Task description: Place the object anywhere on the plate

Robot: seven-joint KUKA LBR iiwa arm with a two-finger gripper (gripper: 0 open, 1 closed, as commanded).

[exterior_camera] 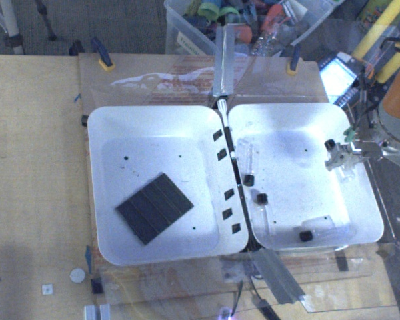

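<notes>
gripper [339,157] at right bin's far edge, finger state unclear — plate [155,207] lies well left, in the other bin.

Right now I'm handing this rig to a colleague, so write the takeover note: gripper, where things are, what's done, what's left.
Gripper: at the right edge of the right bin, near its rim; whether it holds anything cannot be told.
Plate: dark, square, lying flat in the left bin, nothing on it.
Objects: clear tubes with black caps lie in the right bin, one by the divider, one near the front.
Done: nothing on the plate yet.
Left: pick up an object, carry it to the left bin, set it on the plate.
</notes>
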